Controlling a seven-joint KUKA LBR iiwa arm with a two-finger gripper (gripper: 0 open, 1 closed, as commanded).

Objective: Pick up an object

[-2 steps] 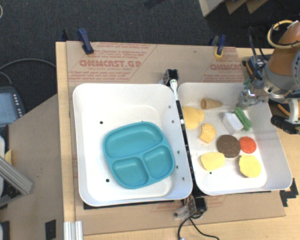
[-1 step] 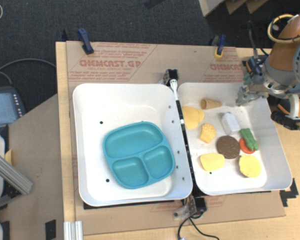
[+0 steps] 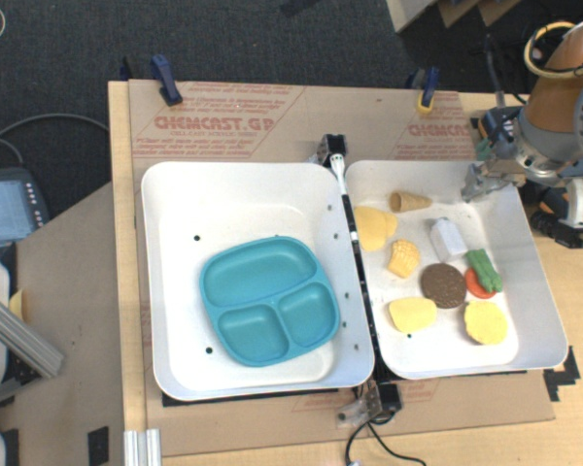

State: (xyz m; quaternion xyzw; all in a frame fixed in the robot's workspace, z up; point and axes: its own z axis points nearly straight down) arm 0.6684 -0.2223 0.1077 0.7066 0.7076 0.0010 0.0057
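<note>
The right white bin (image 3: 525, 343) holds several toy foods: an ice cream cone (image 3: 408, 201), a pale yellow piece (image 3: 373, 227), a corn piece (image 3: 403, 258), a grey-white block (image 3: 447, 238), a brown round cookie (image 3: 443, 284), a green piece (image 3: 484, 268) over a red one, and two yellow pieces (image 3: 412, 313) (image 3: 486, 323). My gripper (image 3: 481, 181) hangs over the bin's far right corner, above and right of the cone. Nothing shows between its fingers.
The left white bin (image 3: 165, 260) carries a teal divided plate (image 3: 269, 299). A black clip (image 3: 332, 148) sits where the bins meet at the back. Blue clamps (image 3: 165, 78) (image 3: 428, 87) hold the cardboard base. The arm's grey body (image 3: 559, 115) is at the right edge.
</note>
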